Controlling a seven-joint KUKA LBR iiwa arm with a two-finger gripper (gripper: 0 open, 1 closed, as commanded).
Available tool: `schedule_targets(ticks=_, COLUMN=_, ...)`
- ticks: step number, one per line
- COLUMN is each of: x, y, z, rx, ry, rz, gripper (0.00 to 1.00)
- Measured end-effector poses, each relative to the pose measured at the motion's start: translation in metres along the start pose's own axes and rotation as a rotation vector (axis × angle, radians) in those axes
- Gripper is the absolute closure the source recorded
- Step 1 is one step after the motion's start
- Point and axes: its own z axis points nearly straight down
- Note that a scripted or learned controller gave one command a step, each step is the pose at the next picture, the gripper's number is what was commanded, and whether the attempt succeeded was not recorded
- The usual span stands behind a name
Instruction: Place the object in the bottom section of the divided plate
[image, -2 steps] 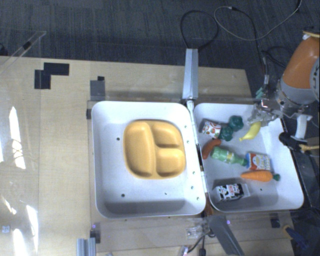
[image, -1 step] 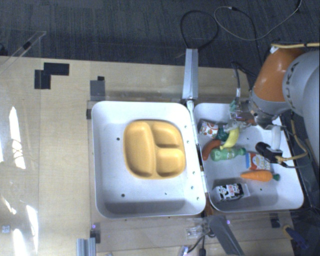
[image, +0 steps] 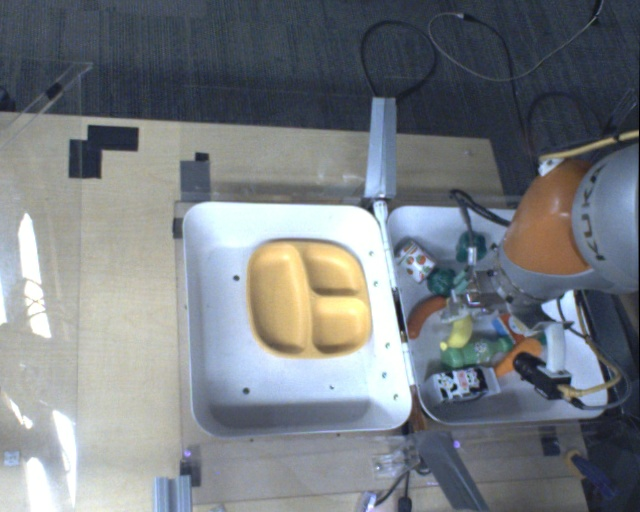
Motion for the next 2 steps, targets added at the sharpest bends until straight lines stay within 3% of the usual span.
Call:
schedule_targets(ticks=1, x=0.01, y=-0.058, z=-0.015, rx=0.001, ry=0.0, rz=0.077, gripper=1.0)
schedule_targets(ticks=2, x=0.068, y=0.014, z=-0.078, rx=0.0, ry=0.0, rz=0.048, gripper=1.0)
